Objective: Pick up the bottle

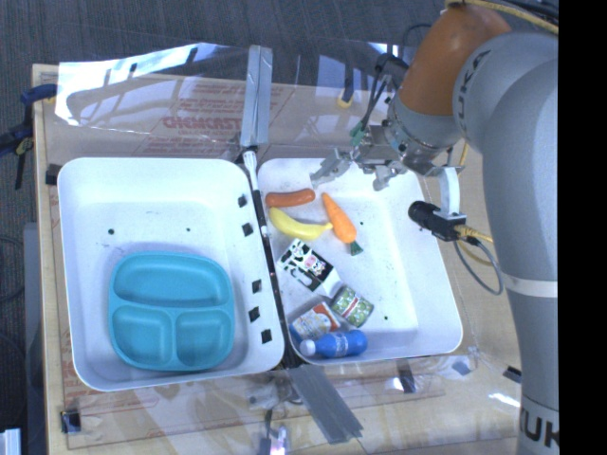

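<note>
The bottle (332, 340) lies on its side at the near edge of the right bin (417, 282); it is blue, with a white and red label towards its left end. My gripper (358, 172) hovers over the far end of that bin, well away from the bottle. It is open, with nothing between its fingers. The grey arm with its orange band comes in from the upper right.
The right bin also holds a sausage (289, 197), a banana (299, 224), a carrot (340, 220), a black-and-white box (308, 264) and a green can (352, 306) beside the bottle. A teal divided tray (173, 309) sits in the left bin (142, 197).
</note>
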Motion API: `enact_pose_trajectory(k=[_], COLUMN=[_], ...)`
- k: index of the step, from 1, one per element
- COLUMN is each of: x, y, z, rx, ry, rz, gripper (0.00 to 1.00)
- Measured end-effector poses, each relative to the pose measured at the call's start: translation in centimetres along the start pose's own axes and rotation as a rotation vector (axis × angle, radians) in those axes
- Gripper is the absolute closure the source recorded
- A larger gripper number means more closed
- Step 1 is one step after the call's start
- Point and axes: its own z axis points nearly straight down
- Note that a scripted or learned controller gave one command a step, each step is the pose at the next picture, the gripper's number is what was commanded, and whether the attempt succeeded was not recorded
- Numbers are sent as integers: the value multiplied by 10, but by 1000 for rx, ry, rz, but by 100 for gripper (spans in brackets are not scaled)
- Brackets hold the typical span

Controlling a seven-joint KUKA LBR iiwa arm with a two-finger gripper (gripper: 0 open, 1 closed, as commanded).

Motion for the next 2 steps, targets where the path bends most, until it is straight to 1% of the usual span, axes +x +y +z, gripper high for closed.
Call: enact_pose_trajectory(k=[1,2], x=[-1,-45], y=[-98,-140], z=[53,115], rx=[-1,-18], ry=[0,-1], rz=[-72,-355], gripper=[0,0])
